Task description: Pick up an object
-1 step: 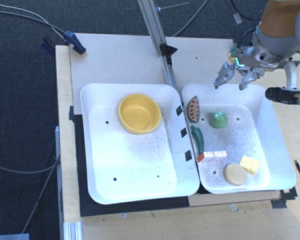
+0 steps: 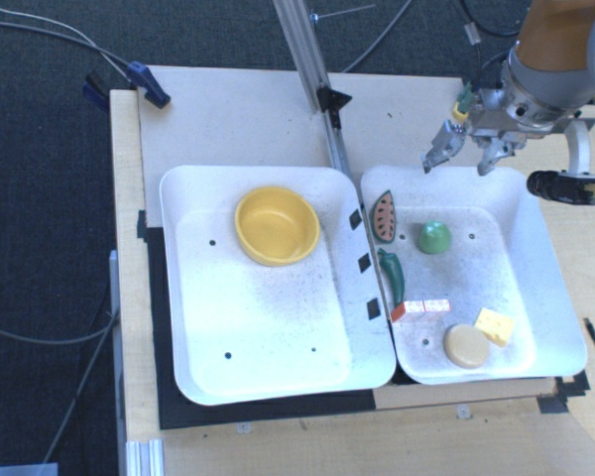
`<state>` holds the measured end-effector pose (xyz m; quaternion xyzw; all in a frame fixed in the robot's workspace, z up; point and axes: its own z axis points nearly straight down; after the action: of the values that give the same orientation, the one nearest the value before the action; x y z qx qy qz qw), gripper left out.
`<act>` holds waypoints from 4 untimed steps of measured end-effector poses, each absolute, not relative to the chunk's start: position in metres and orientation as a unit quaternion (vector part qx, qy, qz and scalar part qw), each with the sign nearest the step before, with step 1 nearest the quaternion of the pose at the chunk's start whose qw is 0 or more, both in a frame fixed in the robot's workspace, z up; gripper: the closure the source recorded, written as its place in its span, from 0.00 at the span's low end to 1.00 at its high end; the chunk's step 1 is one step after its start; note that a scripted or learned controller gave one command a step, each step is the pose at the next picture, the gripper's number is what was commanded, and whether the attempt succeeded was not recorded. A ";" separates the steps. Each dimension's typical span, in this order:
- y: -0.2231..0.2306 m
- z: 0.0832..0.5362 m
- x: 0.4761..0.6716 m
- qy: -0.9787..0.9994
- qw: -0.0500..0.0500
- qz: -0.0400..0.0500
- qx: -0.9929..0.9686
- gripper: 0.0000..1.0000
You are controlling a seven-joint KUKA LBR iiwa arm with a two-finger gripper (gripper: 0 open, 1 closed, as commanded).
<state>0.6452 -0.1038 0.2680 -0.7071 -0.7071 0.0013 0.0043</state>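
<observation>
1. Well, my right bin (image 2: 550, 256) holds most of the small things: a green ball (image 2: 434, 237) near its middle, a watermelon slice (image 2: 382, 216) at about ten o'clock from the ball against the left wall, and a green pepper (image 2: 392, 275) just below that slice.
2. Toward six o'clock lie a red-and-white stick (image 2: 420, 308), a round cream piece (image 2: 466, 346) and a yellow cheese wedge (image 2: 494, 326) touching it.
3. My left bin (image 2: 193, 345) carries a yellow bowl (image 2: 277, 225) at its twelve o'clock end.
4. A metal pole (image 2: 302, 43) slants down between the bins.
5. My gripper (image 2: 467, 157) hangs above the right bin's far rim, at one o'clock from the ball, fingers spread apart, grasping nothing and touching nothing.
</observation>
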 end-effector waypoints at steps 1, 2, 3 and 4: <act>-0.101 0.205 0.639 -0.707 0.007 0.004 -0.707 0.00; -0.106 0.156 0.631 -0.706 0.008 0.005 -0.708 0.00; -0.108 0.112 0.628 -0.706 0.008 0.005 -0.708 0.00; -0.107 0.130 0.631 -0.706 0.005 0.000 -0.708 1.00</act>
<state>0.6309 -0.1074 0.1297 -0.7078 -0.7064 0.0003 0.0047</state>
